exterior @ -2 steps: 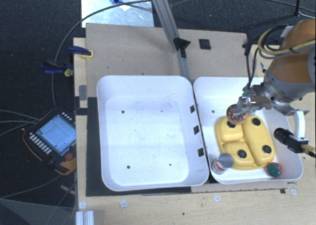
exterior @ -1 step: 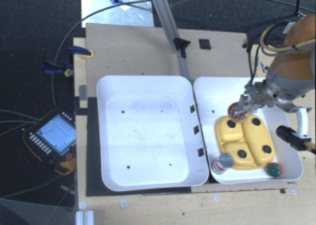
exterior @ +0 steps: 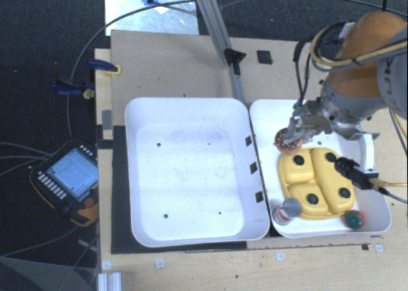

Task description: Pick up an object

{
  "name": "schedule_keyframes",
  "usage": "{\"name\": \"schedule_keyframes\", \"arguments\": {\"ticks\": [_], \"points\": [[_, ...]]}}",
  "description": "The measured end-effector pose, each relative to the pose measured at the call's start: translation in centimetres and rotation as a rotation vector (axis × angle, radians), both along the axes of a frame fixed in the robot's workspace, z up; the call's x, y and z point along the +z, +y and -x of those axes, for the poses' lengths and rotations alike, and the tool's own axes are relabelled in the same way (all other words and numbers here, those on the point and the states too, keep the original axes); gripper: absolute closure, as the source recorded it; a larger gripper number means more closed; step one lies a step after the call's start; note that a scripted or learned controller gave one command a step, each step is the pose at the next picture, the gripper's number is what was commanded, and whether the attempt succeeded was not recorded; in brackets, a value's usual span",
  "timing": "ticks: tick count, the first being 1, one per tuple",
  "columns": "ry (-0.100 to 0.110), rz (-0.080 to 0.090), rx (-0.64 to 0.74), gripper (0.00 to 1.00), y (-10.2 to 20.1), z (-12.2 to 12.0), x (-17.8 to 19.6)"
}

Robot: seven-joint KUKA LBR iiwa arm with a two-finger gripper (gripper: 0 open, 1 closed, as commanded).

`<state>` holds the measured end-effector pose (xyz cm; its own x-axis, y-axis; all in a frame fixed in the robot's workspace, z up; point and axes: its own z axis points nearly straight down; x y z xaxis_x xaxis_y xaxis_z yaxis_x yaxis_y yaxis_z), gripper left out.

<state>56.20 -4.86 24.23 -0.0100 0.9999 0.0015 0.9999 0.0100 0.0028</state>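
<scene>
In the right bin (exterior: 271,114), my gripper (exterior: 294,134) hangs low at the upper left part, right over a small round brown-red object (exterior: 286,142). The gripper tip touches or overlaps that object's upper right edge, and whether it is gripped is hidden. Just below lies a large yellow moulded piece (exterior: 315,183) with dark dots on its lobes. A small grey-topped object (exterior: 287,210) sits at the bin's lower left corner. A green and red ball (exterior: 354,220) rests at the lower right.
The left white bin (exterior: 137,156) stands beside the right one, their rims meeting in the middle. A grey pole (exterior: 213,12) slants down to the bench at the back. A teach pendant (exterior: 67,178) lies off the bench at left.
</scene>
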Motion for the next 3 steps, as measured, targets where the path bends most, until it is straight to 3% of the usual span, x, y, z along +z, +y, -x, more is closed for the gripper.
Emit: {"name": "schedule_keyframes", "arguments": {"ticks": [3], "points": [[0.0,-0.001,0.0,1.0,14.2,-3.5,-1.6]]}}
